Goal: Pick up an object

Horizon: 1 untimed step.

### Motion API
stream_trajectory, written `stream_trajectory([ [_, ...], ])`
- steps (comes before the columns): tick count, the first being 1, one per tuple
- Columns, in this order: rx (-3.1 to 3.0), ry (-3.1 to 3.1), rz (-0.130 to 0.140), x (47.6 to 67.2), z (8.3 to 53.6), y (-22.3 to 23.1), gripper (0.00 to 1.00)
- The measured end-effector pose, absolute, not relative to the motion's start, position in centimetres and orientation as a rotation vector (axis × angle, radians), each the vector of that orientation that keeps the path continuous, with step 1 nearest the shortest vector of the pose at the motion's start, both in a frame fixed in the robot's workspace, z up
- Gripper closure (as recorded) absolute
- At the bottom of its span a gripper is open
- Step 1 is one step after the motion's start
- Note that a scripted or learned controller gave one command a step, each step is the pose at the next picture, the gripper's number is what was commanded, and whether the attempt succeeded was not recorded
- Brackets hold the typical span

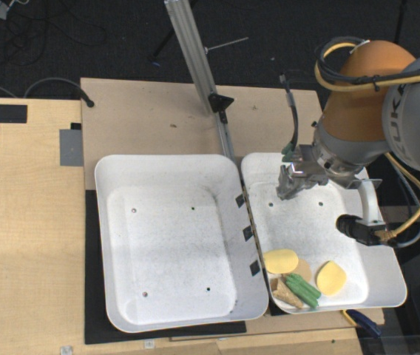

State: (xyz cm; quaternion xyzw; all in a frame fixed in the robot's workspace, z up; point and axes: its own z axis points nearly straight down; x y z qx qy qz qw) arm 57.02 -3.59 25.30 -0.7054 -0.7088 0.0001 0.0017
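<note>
Camera view: arm (365,102) comes in from the right, orange band up top, wrist angled down and leftward over the right bin (387,287). Gripper (290,187) sits over the far-left part of that bin, near the divider edge between the two bins, tips pointing down toward the bin floor. Whether the tips touch the floor, can't tell from this angle.

Jaws: can't make out from the slant whether they're spread or closed, metal parts blur together. Nothing visible between them.

Objects are all clustered at the near end of the right bin, well apart from the gripper:
- yellow oval piece (280,260), nearest the divider
- second yellow piece (331,278) to its right, near but not touching it
- green pod-shaped item (302,290) lying at a diagonal between and below the two yellows
- tan crumbly piece (287,295) just beside the green one, on its left, touching or overlapping it

Left bin (121,191) sits beside the right one, the two rims touching, black clips along the join. Black cable and hose loop hangs off the arm's right side above the right bin's rim.
</note>
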Motion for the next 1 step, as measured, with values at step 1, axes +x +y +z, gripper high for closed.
stream_trajectory([
  [1,-2.215,-2.224,0.000,58.55,25.20,1.54,1.00],
])
